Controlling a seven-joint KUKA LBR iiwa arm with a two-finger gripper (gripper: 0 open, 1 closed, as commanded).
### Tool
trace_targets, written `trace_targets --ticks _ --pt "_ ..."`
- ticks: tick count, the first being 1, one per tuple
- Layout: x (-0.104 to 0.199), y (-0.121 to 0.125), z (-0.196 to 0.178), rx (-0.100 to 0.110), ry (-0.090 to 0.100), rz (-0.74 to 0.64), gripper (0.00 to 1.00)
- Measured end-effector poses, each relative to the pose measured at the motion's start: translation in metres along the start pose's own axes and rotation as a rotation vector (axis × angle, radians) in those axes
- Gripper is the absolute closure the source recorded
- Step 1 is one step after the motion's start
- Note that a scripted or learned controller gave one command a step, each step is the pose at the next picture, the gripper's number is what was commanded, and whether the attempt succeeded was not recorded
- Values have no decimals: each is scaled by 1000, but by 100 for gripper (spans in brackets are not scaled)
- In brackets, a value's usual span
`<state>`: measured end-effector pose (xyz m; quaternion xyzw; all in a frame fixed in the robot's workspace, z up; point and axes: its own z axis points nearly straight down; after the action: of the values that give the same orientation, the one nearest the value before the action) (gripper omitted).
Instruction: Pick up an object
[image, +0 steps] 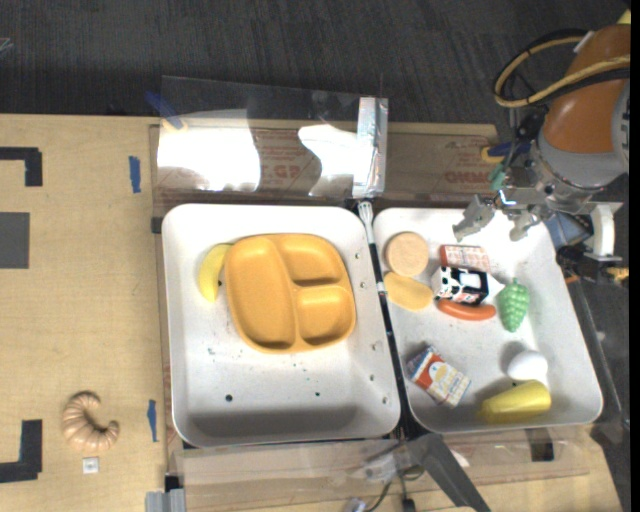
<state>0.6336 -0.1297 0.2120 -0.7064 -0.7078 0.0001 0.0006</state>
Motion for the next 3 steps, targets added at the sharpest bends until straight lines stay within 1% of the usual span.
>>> trace_targets --ticks 1,2,3 --pt "-4 -24 92 -31 -9 -153 0" --pt "-98 -57 -17 -11 -8 -134 0" --pt "-75 2 -47 -7 -3 -229 0"
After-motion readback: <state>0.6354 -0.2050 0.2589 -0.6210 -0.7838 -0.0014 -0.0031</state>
